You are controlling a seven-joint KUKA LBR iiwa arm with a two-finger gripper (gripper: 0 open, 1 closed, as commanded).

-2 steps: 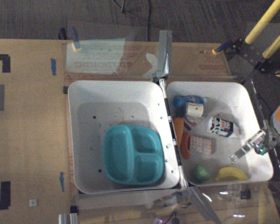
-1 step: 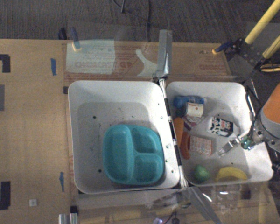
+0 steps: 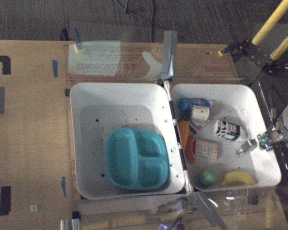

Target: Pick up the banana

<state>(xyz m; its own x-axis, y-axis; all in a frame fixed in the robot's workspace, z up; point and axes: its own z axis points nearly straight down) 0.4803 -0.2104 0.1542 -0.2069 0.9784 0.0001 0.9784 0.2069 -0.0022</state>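
Left bin (image 3: pixel 86 104) is holding a teal tray (image 3: pixel 137 159). Right bin (image 3: pixel 259 109) is holding the clutter; the banana (image 3: pixel 238 178) is lying against its near wall, beside a green ball (image 3: pixel 207 178). Gripper (image 3: pixel 247 146) is hovering above the banana, probably lining up; grasp state: cannot tell.
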